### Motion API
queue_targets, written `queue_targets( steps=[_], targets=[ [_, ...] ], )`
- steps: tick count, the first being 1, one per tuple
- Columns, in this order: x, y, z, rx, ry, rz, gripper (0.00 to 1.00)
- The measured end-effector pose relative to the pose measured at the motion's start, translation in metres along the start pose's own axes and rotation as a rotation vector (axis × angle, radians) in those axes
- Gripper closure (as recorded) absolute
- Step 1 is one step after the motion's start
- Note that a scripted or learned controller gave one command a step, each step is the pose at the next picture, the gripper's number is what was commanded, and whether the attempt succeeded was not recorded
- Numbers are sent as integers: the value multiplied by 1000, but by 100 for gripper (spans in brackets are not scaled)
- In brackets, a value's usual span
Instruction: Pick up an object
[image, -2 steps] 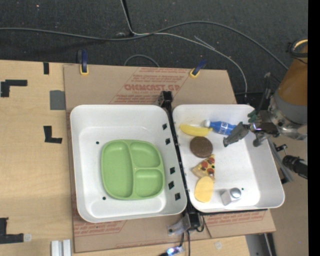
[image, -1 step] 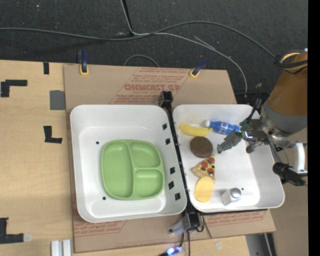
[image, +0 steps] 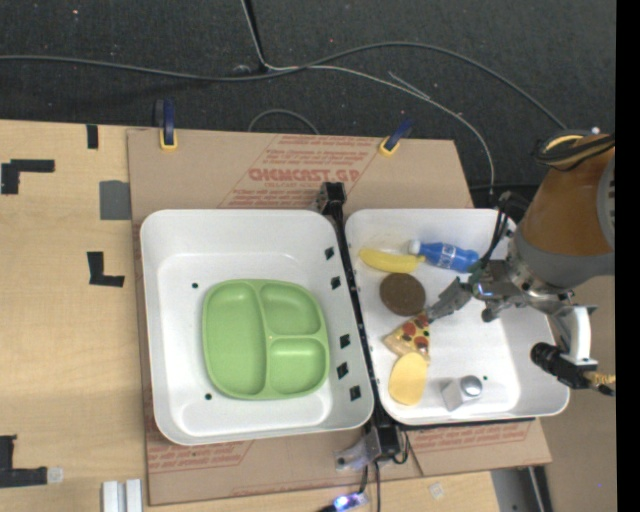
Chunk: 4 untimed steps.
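Left bin (image: 165, 330): a shallow white tray seated on a cardboard sheet (image: 290, 175). It holds a green divided plate (image: 264, 338), three compartments, lying flat near the bin's centre and apart from all four walls.

Divider: a black strip (image: 345, 290) runs between the two bins, which sit edge to edge.

Right bin (image: 500, 400): contains six loose items. A yellow banana (image: 390, 261) lies along the far side, nearest the divider. Just right of it, a blue bottle with a white cap (image: 445, 256) lies on its side, cap end close to the banana's tip. Below the banana, a round brown disc (image: 402, 293) lies flat. Below that, a pizza-slice toy (image: 410, 337), touching or nearly touching a pale yellow oval piece (image: 408, 380) at the near side. A small grey metallic object (image: 458, 391) sits to the right of the oval piece, apart from it.

Gripper (image: 462, 297): positioned over the right bin's middle, just right of the brown disc and below the bottle. One dark finger points toward the disc. No item is seen between the fingers; whether they are spread or closed cannot be told from this angle. The arm (image: 565, 225) enters over the bin's right wall.
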<state>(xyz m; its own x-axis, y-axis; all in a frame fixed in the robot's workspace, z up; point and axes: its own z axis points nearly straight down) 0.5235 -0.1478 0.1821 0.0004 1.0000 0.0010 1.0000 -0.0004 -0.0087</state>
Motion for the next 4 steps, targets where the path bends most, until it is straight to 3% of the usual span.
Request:
queue_targets(
  steps=[1, 2, 4],
  targets=[
    [-1, -4, 45, -1, 1, -1, 0],
    [-1, -3, 34, -1, 1, -3, 100],
    [9, -7, -71, -11, -2, -2, 100]
  ],
)
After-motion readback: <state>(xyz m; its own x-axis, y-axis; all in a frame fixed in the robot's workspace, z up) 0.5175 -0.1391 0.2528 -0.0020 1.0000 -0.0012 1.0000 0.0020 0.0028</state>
